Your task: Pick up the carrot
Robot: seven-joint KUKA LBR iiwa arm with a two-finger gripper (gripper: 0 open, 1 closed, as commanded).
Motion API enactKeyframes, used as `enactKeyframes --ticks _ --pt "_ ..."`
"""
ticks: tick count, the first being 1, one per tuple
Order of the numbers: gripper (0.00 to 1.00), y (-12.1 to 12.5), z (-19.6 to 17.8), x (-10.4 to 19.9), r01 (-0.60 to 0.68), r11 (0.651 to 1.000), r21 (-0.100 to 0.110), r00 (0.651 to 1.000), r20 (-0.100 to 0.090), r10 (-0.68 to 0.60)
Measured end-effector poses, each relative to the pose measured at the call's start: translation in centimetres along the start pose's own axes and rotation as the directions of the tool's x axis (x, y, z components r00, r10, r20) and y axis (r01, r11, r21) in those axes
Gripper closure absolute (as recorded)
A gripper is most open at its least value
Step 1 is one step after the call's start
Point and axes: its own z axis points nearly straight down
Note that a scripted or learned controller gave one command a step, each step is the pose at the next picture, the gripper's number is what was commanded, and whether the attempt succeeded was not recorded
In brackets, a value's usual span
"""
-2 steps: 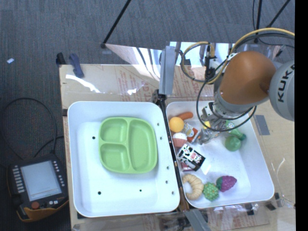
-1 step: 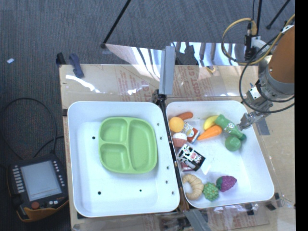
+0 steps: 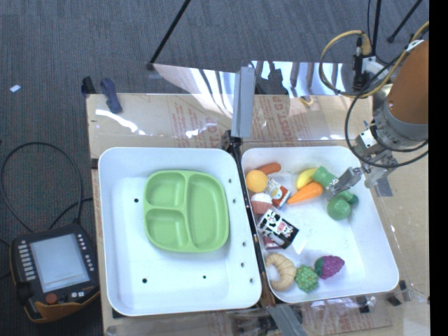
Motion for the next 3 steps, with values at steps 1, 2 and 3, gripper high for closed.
enactKeyframes --ticks 1,2,3 --pt "0.0 -2.8 8.7 -3.6 -0.033 0.999 0.014 0.999 -0.012 0.033" --pt "0.0 -1.6 13.2 -3.7 0.009 1.0 -0.001 1.0 0.002 -0.009" --pt "0.0 -0.9 13.2 -4.7 -0.012 1.0 -0.004 1.0 -0.004 0.012"
